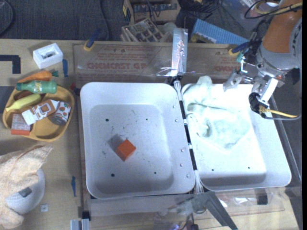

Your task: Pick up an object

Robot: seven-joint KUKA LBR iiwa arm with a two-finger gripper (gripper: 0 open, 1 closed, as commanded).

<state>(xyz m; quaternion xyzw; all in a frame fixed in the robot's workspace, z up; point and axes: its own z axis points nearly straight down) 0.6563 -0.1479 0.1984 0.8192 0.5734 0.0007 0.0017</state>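
Note:
An orange cube (126, 149) lies in the left bin (96, 99), a little left of its middle, with a grey face or shadow at its upper left. In the right bin (273, 171) a pale, whitish crumpled cloth (216, 116) spreads over the upper half. My gripper (248, 89) hangs over that bin's top right corner, beyond the cloth's right edge. Its fingers (233, 82) are spread apart and open, and nothing is between them. The cube is far to its left, across the divider.
A wooden bowl (48, 134) of toy food stands left of the bins, with a white box (48, 55) behind it. A beige cloth (21, 171) lies at the lower left. A thin yellow strand (280, 113) crosses the right bin's rim below the gripper.

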